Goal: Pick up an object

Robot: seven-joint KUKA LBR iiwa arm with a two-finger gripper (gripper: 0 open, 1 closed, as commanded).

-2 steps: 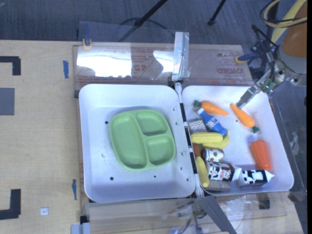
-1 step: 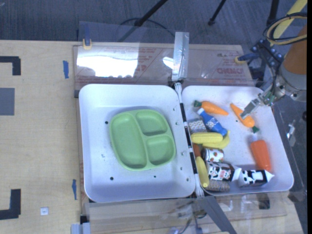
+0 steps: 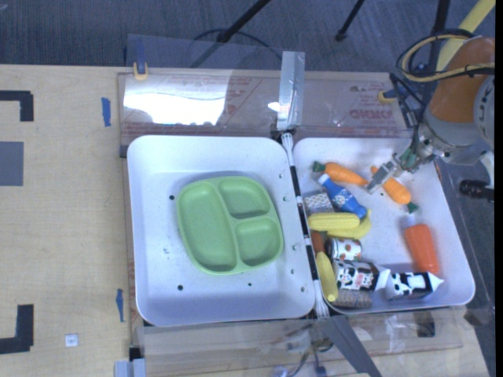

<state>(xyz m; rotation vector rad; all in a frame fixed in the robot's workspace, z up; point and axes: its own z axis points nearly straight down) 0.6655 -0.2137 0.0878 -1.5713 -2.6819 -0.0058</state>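
The gripper (image 3: 387, 175) hangs low in the right bin (image 3: 456, 234), grip state indeterminate, beside a small carrot (image 3: 397, 191); approach step: next, descend and close on it.

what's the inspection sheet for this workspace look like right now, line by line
surface: two shallow white bins side by side, left bin and right bin, on a tan bench.
job's things: right bin holds toy food, among them carrots, corn, an orange bottle and a blue bottle.
clutter: green divided plate in the left bin; cow-patterned toys at the right bin's near edge.
grippers: pincer low over the right bin's far side, next to a small carrot; grip state unclear.
cables: yellow and black loops above the wrist.
surroundings: clear panel behind the bins, tripod legs on the grey floor.
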